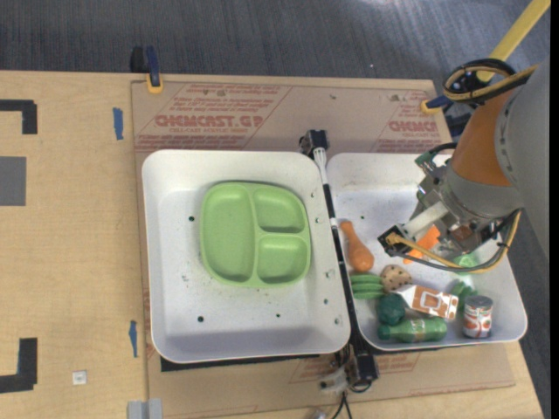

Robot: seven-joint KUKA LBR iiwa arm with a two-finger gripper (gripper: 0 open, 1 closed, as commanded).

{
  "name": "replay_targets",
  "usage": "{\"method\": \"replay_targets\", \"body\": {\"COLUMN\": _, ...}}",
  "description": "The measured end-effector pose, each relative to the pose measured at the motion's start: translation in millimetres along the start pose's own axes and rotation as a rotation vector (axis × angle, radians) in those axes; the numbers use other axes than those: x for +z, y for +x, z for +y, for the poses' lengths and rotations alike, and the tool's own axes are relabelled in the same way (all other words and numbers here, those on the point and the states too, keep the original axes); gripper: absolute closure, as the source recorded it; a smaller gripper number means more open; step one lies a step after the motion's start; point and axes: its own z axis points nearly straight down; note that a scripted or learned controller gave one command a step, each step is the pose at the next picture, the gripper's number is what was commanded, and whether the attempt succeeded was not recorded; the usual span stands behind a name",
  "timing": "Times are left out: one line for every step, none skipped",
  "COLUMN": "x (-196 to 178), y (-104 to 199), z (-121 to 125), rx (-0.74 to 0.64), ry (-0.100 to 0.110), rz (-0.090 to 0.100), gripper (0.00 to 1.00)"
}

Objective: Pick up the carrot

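Note:
The carrot (356,246) lies in the right bin (371,177) close to its left wall, its thin end pointing to the far side. My gripper (451,234) hangs over the right half of that bin, well to the right of the carrot and apart from it. The wrist and its fittings hide the gripper's tips.
In the left bin (166,234) sits a green divided plate (255,232). Crowded along the right bin's front are a green pea pod (367,285), a cookie (395,277), a green bottle (412,328), an orange-and-white carton (434,301) and a small can (477,315).

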Motion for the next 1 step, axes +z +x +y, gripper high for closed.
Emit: {"method": "replay_targets", "body": {"x": 66.0, "y": -34.6, "z": 40.4, "rx": -0.155, "ry": 0.002, "rz": -0.002, "gripper": 1.00}}
